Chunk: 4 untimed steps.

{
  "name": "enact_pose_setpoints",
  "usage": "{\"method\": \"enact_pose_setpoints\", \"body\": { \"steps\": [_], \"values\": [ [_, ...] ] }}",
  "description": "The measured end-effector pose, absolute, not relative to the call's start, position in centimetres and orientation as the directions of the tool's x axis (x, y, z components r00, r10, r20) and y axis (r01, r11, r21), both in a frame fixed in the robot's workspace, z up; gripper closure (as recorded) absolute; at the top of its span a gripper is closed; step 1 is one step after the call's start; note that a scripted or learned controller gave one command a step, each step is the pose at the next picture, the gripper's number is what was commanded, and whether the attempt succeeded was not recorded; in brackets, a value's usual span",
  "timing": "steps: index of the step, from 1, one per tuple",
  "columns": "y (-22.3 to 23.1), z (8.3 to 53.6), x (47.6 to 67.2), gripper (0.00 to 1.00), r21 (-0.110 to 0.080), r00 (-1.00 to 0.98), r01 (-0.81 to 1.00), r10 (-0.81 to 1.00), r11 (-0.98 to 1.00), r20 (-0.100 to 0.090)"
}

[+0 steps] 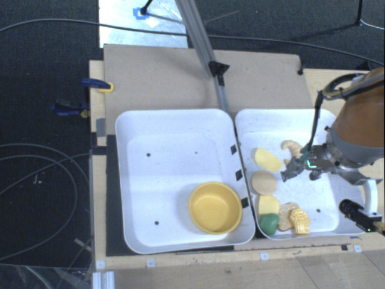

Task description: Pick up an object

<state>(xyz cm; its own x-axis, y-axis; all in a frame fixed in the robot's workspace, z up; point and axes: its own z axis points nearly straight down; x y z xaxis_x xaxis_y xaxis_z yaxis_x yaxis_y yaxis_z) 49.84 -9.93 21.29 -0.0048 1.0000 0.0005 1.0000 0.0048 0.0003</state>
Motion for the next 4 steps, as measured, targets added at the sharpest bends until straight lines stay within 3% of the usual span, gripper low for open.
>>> {"method": "enact_pose_setpoints", "body": {
  "steps": [1,4],
  "values": [
    [-9.9,21.3,49.9,0.00,0.001,-0.005,1.000,1.000,0.005,0.000],
    [-9.7,8.9,50.0,0.00,-0.002,-0.001,1.000,1.000,0.001,0.001]
  ]
}}
